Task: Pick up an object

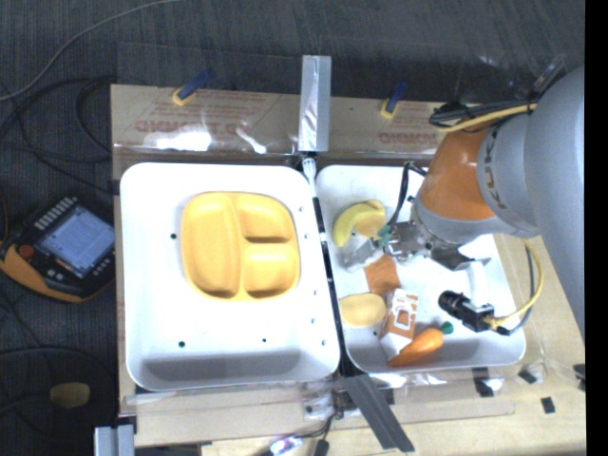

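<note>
On the table, the left bin (142, 283) carries a yellow divided tray (239, 243), broad and stiff, poorly suited to a two-finger grip. In the right bin (508, 345) a heap of small toy foods is seen. A banana (356, 219) lies at the far left, its curve running left to right. Near it, a potato (361, 309) is rounded and probably smooth, so slipping is likely. An orange wedge (382, 274) lies between them. The carrot (418, 347), at the near wall, looks light and rigid; its long axis runs left-near to right-far, and a grip across its middle is judged best. The claw (404, 240) hangs above the heap beside the banana; whether it is released or clenched cannot be told.
</note>
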Controlling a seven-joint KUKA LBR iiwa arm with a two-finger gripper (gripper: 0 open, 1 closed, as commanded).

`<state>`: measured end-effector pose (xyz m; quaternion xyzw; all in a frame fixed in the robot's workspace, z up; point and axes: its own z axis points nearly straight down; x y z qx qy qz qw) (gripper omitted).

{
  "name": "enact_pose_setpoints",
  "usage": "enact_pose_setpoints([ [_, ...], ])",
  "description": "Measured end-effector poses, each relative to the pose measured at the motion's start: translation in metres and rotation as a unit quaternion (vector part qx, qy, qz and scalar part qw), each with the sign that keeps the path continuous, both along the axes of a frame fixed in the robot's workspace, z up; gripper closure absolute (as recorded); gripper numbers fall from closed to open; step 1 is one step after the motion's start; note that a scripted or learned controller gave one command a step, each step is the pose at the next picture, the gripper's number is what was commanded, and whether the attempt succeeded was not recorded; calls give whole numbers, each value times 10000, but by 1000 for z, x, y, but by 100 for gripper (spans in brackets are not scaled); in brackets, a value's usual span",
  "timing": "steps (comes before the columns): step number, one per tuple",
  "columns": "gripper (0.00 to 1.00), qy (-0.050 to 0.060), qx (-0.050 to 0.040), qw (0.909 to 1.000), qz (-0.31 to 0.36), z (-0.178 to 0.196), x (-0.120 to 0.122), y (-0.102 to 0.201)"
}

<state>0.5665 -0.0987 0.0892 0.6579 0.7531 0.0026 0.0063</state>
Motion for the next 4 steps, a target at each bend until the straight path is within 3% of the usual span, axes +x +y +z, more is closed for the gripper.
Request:
enact_pose_setpoints([
  [1,100,3,14,10000,-3,10,0,0],
  [2,100,18,23,10000,-2,18,0,1],
  [3,100,11,35,9974,-719,2,-1,-1],
  [4,100,70,8,9890,-1477,120,24,36],
])
